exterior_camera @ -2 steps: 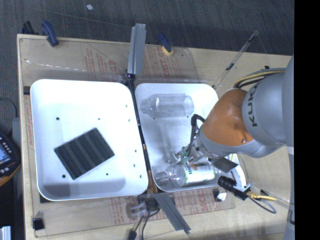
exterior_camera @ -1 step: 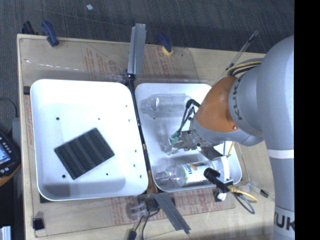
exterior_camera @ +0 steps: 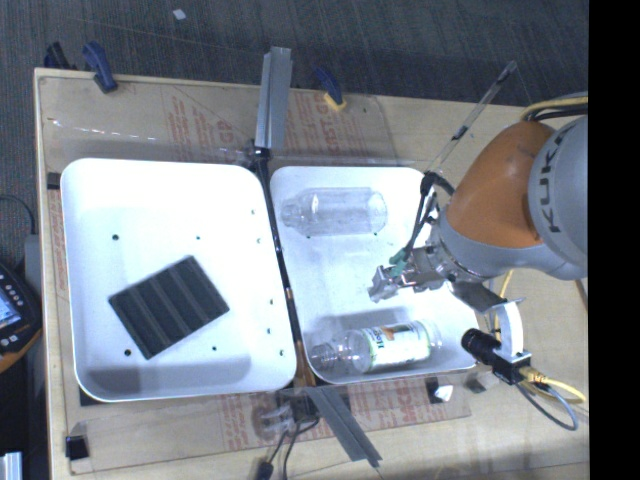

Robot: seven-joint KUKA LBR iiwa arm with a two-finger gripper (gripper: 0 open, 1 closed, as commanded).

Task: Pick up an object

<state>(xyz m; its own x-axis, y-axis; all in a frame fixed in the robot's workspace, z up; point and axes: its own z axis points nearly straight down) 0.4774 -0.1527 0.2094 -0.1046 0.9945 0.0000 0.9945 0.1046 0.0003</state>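
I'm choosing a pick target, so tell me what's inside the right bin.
The right bin holds a clear bottle near its far side and a labelled bottle along its near edge. The gripper hangs between them, covering part of the floor.

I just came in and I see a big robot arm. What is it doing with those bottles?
The robot arm is reaching into the right bin from the side. Its gripper hangs over the middle of that bin, between two clear plastic bottles lying on their sides: a bare one at the far end and one with a white and green label at the near end. It has not picked up anything yet. The left bin has a dark ridged rectangular pad lying flat in it.
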